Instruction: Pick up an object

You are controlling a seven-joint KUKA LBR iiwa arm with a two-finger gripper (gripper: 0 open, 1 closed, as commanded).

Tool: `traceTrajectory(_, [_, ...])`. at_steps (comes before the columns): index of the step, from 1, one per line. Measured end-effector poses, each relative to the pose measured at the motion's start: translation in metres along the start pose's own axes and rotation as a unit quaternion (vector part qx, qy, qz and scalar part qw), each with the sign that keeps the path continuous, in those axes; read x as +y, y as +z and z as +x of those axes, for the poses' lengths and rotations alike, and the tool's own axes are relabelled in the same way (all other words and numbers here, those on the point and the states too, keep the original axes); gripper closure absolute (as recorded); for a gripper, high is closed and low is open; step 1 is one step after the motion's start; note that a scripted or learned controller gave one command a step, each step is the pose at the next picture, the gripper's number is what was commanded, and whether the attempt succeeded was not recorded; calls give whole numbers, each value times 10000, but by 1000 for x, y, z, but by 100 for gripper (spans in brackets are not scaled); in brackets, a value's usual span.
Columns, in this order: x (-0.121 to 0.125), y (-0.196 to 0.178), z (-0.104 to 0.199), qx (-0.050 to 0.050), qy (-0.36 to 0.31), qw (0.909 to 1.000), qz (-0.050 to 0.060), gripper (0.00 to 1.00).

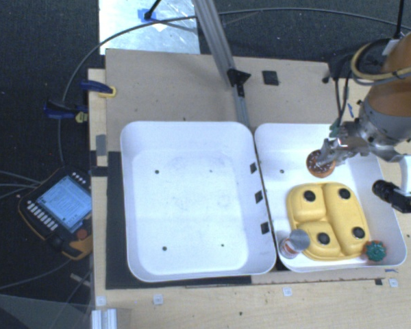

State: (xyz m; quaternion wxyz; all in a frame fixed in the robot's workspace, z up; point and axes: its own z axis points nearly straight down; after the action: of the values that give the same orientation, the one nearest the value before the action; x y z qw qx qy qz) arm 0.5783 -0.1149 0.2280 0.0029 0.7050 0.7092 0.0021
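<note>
Tool over the brown disc in the right bin.

You had the tool (327, 157) low on a small round brown disc (319, 164) at the right white bin (274, 149)'s far side; its grip state couldn't be told. The large yellow lumpy moulded piece (327, 219), a grey knob (299, 239) and a green ball (375, 251) crowded nearby on your bench (178, 88).

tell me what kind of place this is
Most likely a robotics lab's bin-picking test bench. Two shallow white bins sit side by side on a board, a grey-and-orange arm's tool reaches over the right bin, and a teach pendant with trailing cables lies on the dark floor.
</note>
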Motion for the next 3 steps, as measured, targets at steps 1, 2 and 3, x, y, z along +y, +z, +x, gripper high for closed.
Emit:
traceTrajectory(1, [4,-64,2,-1,-1,10000,0,100])
traceTrajectory(2, [5,-70,2,2,-1,10000,18,100])
traceTrajectory(3, [-12,-66,46,8,-9,10000,32,100])
